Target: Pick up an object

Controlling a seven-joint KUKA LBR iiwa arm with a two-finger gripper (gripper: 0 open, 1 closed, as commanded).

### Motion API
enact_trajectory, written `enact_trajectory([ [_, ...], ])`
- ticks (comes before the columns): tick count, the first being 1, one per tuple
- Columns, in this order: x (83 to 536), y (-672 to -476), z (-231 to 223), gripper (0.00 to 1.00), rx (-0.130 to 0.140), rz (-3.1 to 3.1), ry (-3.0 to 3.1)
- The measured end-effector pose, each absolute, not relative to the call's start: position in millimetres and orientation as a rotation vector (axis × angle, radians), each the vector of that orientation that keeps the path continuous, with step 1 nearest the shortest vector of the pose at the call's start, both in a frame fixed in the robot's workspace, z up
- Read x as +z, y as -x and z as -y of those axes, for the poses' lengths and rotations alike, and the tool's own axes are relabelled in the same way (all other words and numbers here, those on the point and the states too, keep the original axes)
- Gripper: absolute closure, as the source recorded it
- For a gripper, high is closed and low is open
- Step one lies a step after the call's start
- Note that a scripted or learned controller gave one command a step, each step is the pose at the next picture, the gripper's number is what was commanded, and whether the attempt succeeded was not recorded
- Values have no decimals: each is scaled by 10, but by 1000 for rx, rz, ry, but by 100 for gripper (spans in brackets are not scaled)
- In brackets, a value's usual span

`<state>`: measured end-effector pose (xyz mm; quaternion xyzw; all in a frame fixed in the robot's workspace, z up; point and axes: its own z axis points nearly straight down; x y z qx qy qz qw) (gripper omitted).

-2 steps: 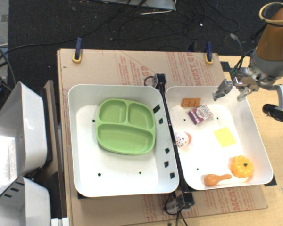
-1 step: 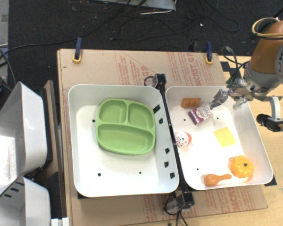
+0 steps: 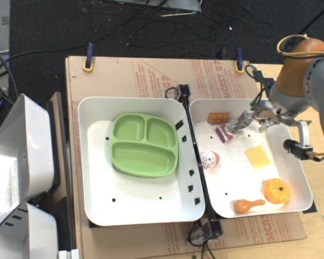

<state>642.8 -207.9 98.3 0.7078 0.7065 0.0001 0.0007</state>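
- Two shallow white bins sit side by side on the bench (image 3: pixel 129 72), whose top is a tan board printed with faint red reversed lettering too washed out to read.
- Yellow-handled clamps (image 3: pixel 88 58) grip the board's far edge, and dark floor with loose black cables lies beyond it.
- The left bin (image 3: pixel 92 198) holds a glossy green divided plate (image 3: pixel 144 145) with three compartments, made of smooth plastic with rounded corners.
- The right bin (image 3: pixel 291 204) has a matte white floor dotted with small dark holes.
- The end effector (image 3: pixel 238 124) hangs low over the far part of the right bin, its metal tip just beside a small purple packet (image 3: pixel 224 134); whether its fingers are apart or together cannot be made out.
- A brown ridged block (image 3: pixel 218 117) lies near the bin's far wall, left of the end effector.
- A flat yellow square (image 3: pixel 257 156) lies mid-bin.
- A round white and red ball (image 3: pixel 209 159) lies near the bin's left wall.
- An orange pumpkin-shaped toy (image 3: pixel 276 191) and an orange gourd-shaped piece (image 3: pixel 248 204) lie near the front edge, just beside each other.
- The grey arm (image 3: pixel 305 82) with its orange band enters from the right.
- More white containers (image 3: pixel 21 144) stand tilted off the bench at the left.
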Motion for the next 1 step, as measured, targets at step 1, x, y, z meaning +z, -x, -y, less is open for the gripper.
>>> enact_trajectory([
  [1,1138,-6452,2077,100,8,-2216,-2217],
])
